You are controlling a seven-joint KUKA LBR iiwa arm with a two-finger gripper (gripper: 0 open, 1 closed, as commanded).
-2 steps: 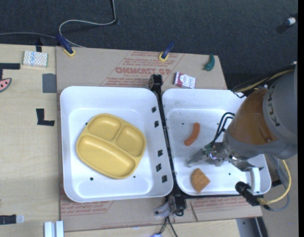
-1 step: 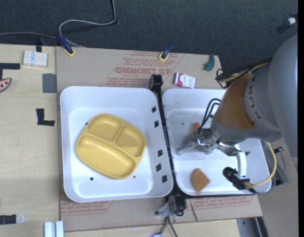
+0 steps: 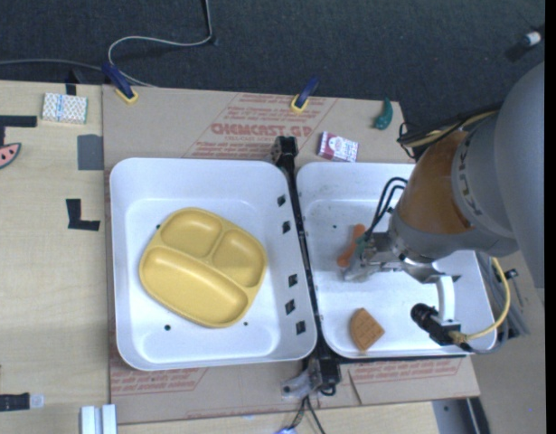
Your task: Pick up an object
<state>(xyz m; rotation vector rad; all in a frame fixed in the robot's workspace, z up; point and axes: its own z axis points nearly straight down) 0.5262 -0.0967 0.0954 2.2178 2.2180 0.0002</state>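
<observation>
Red print reading "CHEMCAST GP" marks the cardboard (image 3: 259, 127) on the table's far side. The tool (image 3: 357, 265) sits low in the right bin (image 3: 395, 181) by an orange object (image 3: 353, 243); I cannot tell its opening.

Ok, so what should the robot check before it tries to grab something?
1. Gripper is over the right bin: ok.
2. Orange stick lies by the gripper: ok.
3. Stick is between the fingers: cannot tell.
4. Brown biscuit lies apart from the gripper: ok.
5. Yellow tray stays in the left bin, out of the way: ok.
</observation>
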